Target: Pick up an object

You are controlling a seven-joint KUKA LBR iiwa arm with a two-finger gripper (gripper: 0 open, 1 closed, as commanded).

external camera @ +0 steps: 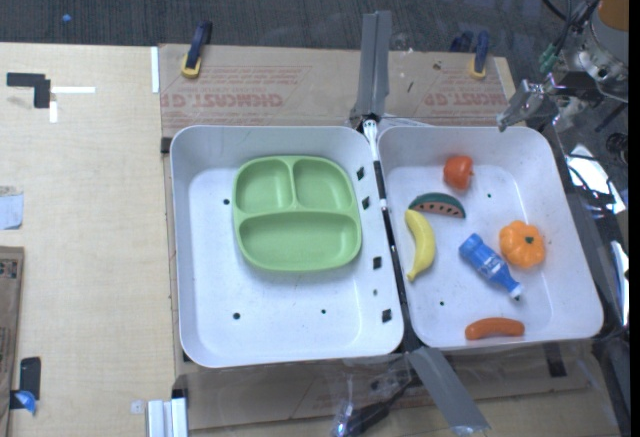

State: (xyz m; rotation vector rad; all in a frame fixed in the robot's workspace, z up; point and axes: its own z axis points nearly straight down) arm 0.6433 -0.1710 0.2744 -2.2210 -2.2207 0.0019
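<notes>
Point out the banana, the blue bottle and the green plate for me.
banana (423, 245), camera view, middle of its curve
blue bottle (484, 260), camera view, its body
green plate (297, 250), camera view, floor of the large compartment

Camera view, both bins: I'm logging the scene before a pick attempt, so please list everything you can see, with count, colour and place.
bins: 2, white, side by side on the bench
divided plate: 1, green, left bin
tomato: 1, red-orange, right bin, far side
watermelon slice: 1, green and red, right bin
banana: 1, yellow, right bin, left side
bottle: 1, blue, right bin, middle
pumpkin: 1, orange, right bin, right side
sausage: 1, orange-red, right bin, near edge
clamps: 2, blue and yellow, far bench edge
gripper: 1, grey, above right bin's far right corner
</notes>
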